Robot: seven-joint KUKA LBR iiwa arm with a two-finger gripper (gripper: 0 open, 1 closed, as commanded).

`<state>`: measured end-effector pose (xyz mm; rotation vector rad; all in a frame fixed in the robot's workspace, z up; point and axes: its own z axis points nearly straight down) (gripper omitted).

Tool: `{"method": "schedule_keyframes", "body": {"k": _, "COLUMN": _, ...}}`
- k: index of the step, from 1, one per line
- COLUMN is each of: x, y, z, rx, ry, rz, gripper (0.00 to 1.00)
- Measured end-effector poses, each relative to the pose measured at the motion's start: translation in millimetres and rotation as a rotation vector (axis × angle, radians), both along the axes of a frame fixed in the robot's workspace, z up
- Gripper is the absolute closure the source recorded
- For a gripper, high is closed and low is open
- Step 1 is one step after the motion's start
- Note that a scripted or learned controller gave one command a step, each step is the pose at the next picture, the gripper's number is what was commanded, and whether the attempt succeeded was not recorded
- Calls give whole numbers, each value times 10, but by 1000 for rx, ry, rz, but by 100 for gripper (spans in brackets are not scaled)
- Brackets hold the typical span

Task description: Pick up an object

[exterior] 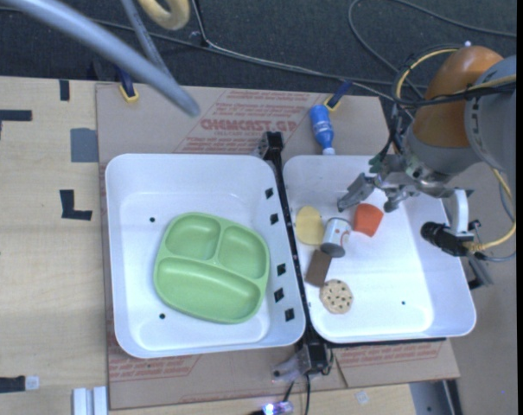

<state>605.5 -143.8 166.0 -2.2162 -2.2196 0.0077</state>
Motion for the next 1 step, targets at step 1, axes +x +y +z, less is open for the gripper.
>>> {"method": "schedule_keyframes", "body": {"k": 1, "x": -76, "y": -75, "z": -536, "rx": -1, "ry": -2, "rz": -1, "gripper": 0}}
